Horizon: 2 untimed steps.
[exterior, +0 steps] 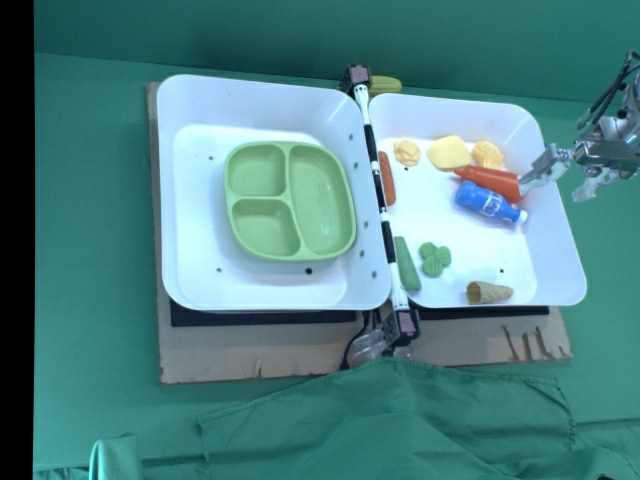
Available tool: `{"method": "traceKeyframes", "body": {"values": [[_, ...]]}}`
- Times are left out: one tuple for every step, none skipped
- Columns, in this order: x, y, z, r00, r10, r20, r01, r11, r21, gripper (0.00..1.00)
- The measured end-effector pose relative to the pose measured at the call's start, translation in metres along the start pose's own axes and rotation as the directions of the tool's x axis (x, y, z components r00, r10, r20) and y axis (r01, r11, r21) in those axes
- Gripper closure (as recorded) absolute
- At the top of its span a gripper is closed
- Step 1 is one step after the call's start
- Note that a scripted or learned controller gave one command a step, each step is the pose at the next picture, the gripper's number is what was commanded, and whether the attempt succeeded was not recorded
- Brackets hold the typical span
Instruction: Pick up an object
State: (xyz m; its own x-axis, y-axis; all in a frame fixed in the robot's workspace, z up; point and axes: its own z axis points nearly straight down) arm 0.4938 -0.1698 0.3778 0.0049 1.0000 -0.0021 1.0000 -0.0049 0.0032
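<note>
- Green cloth covers the bench; two white bins sit side by side on a cardboard sheet, split by a divider rail.
- Left bin has a green sectioned plate, nothing else in it.
- Right bin has the pickable stuff: blue bottle, orange-red bottle just behind it and touching or nearly so, three yellow food pieces near the far wall, red sausage and green stick along the rail, green broccoli-like clump, cone near the front wall.
- Likely all light hard plastic toys, stiff and a bit slick; bottles would roll, so pinch across the body, not the cap. Cone and clump sit well apart from neighbours, easier targets.
- Gripper hangs at the right bin's right rim, near the orange-red bottle's end, not touching anything I can see.
- Fingers look spread apart, nothing between them.
</note>
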Motion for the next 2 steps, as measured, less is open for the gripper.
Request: {"method": "traceKeyframes", "body": {"values": [[-0.017, 0.063, 0.074, 1.000, -0.001, 0.000, 0.001, 1.000, 0.005, 0.00], [0.022, 0.112, 0.157, 1.000, -0.006, -0.002, 0.006, 1.000, 0.004, 0.00]]}}
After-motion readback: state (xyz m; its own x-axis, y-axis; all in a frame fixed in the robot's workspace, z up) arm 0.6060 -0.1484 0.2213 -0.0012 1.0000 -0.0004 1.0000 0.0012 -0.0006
